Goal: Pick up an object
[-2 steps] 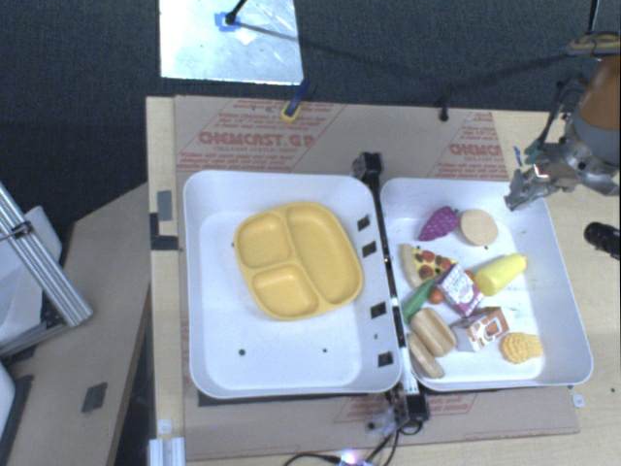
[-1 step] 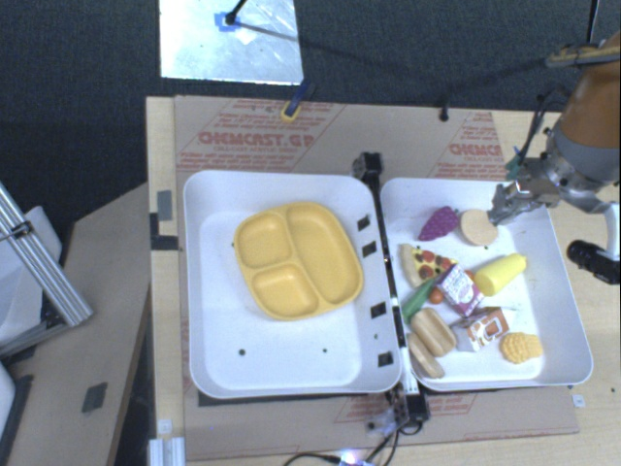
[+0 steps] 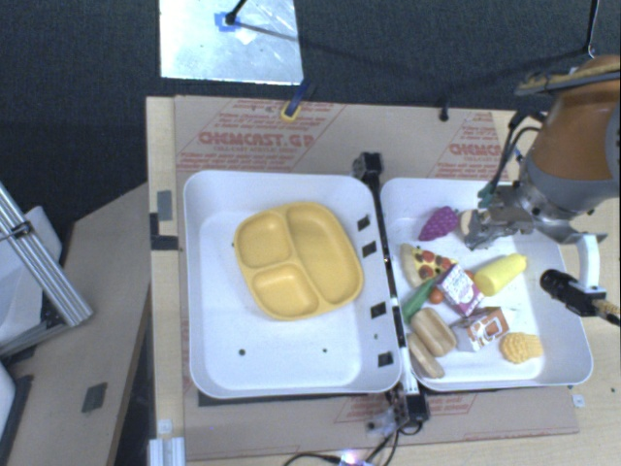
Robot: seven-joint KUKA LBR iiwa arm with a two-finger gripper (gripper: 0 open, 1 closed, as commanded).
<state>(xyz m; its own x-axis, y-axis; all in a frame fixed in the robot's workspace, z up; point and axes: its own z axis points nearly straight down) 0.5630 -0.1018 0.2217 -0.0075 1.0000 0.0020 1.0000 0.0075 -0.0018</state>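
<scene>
Your grey two-finger gripper [image 3: 482,227] hovers low over the right white bin [image 3: 572,357], between a purple toy grape bunch [image 3: 439,223] and a yellow plastic lemon-like piece [image 3: 501,273]. I cannot tell its grip state; this looks like the approach, so next you settle on one toy.

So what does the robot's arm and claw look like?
The arm is fat and round, with a big orange band and grey metal below it. Thin black cables run beside it. At its end sits the claw, a small grey metal part. A black piece with a white bracket sticks out nearby.
</scene>
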